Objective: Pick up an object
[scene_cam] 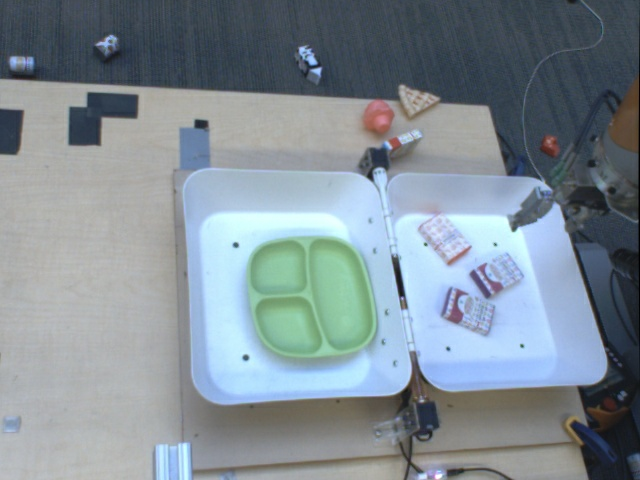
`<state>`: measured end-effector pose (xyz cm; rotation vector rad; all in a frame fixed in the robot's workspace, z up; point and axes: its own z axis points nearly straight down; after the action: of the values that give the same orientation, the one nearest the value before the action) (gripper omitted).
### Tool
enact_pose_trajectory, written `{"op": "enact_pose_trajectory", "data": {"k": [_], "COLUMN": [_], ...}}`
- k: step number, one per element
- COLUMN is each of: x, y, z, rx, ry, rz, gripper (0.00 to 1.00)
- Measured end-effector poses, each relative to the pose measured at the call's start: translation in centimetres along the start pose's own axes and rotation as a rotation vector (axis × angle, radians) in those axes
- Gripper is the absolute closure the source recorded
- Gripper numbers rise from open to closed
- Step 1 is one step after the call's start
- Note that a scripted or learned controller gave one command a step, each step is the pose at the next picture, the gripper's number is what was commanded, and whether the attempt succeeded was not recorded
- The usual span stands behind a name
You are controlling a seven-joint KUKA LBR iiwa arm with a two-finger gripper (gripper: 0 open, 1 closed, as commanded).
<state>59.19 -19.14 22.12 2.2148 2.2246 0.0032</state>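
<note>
Camera view: the arm (pixel 615 158) comes in from the right, and its jaws (pixel 530 209) hang over the upper right edge of the right bin (pixel 570 368).
Jaws: the view does not settle whether they are parted or closed, so their state cannot be told; nothing is seen between them.
Task's things: three small flat packets lie in the right bin, all to the left of the jaws and lower in the view.
Nearest packet: the pale pink packet (pixel 444 238), left of the jaws and slightly below, tilted on the bin floor.
Second packet: the dark red packet (pixel 497 274), below and left of the jaws, close to the third but apart from it.
Third packet: the red and white packet (pixel 468 310), farthest from the jaws, down and to the left.
Handling, as a judgement: the packets look light, thin and somewhat stiff, like small cartons; they lie flat, so a pinch across the narrow width from above looks best, and a poor pinch could slide them on the smooth white floor.
Left bin (pixel 200 368): well away to the left of the jaws, it holds a green divided plate (pixel 311 296) with three compartments, nothing seen in them.
Desk (pixel 90 298): beyond the bins, up and left of the jaws, lie a red ball (pixel 378 116) and a wedge-shaped toy (pixel 418 100).
</note>
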Motion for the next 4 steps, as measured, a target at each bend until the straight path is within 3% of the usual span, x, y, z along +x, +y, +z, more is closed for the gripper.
{"op": "enact_pose_trajectory", "data": {"k": [1,2,3,4], "x": [0.9,0.9,1.0,6.4], "y": [-1.7,-1.5,-1.5,-5.7], "z": [12.3,11.1,11.1,13.4], "rx": [-0.009,-0.016,-0.015,-0.004], "ry": [-0.003,-0.004,-0.004,-0.001], "rz": [0.003,0.002,0.002,0.001], "gripper": [0.00,1.00,0.00,0.00]}}
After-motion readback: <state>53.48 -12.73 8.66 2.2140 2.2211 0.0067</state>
